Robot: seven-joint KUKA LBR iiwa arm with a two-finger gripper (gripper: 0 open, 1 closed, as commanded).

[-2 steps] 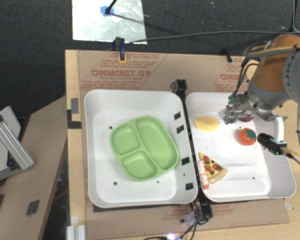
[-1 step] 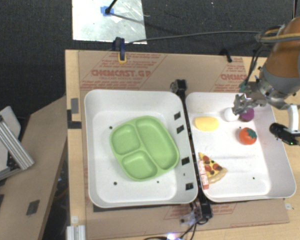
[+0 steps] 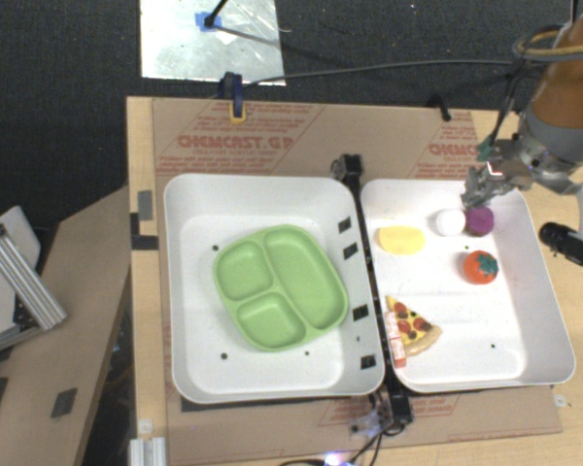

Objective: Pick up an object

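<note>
**Gripper low over the far corner of the right bin, beside the purple and white pieces**

Camera view: The arm comes in from the right, its orange band at the top right corner, and the gripper (image 3: 482,188) hangs at the far right part of the right bin (image 3: 534,343). Whether its fingers are open or closed cannot be told at this slant and size; nothing is visibly between them.

Directly below the fingertips in the picture, on the bin floor, sit a small purple object (image 3: 481,221) and, touching its left side, a white ball (image 3: 450,222). The gripper's lower end appears to overlap or just meet the top of the purple object, though real contact cannot be judged.

Further left of the fingers and a little nearer the camera lies a yellow piece (image 3: 401,240). Nearer the camera than the fingers, almost straight below them in the picture, sits a red tomato-like toy (image 3: 481,267) with a green top. Well apart from the fingers, toward the near left part of the same bin, lies a toy pizza slice (image 3: 413,329).

Far to the left of the fingers, the left bin (image 3: 194,212) holds a green divided plate (image 3: 279,286) with three compartments, lying flat.
</note>
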